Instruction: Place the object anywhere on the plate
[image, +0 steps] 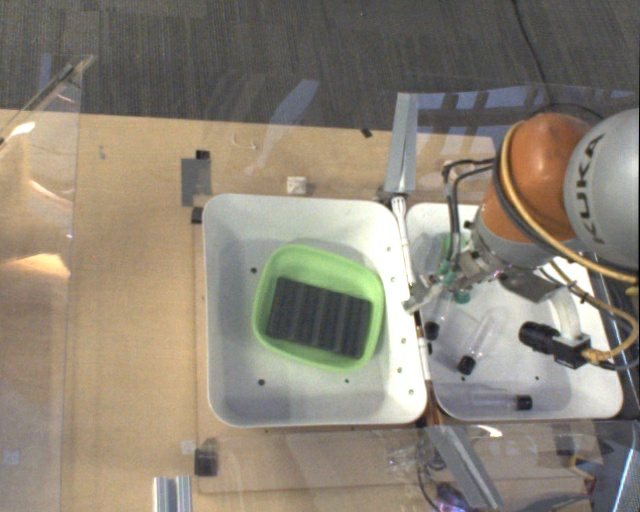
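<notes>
A green plate (318, 315) with a dark ridged centre sits in the left white bin (230, 390). In the right white bin (590, 405) lies a clear tube (477, 343) with a black cap, and a second clear tube (497, 401) with a black cap rests near the front wall. A small black piece (432, 328) lies close to the bin's left wall. My gripper (445, 283) hangs low over the left part of the right bin, next to the wall between the bins. It is above and left of the first tube, and I see nothing held.
The grey arm with its orange band (535, 175) covers the back of the right bin. A metal post (402, 140) rises behind the gap between the bins. A small pale cube (296, 185) lies on the bench behind the left bin.
</notes>
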